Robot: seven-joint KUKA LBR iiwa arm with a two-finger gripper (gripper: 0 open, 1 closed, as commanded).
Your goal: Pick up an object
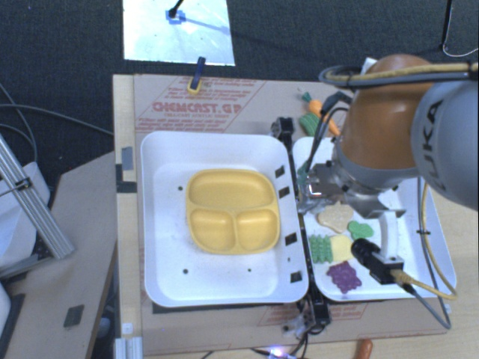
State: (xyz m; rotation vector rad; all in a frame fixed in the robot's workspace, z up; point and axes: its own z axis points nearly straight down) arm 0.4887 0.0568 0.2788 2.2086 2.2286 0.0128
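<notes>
The arm's wrist hung over the right bin (pixel 441 264) – whether it gripped anything could not be told – while the toy foods lay toward that bin's front edge, the purple grapes (pixel 343 275) beside the green piece (pixel 320 248).

Surface (pixel 90 193) bearing a printed cardboard sheet (pixel 202 107), with two shallow white bins, left bin (pixel 161 200) and right bin (pixel 441 264), side by side on top.
</notes>
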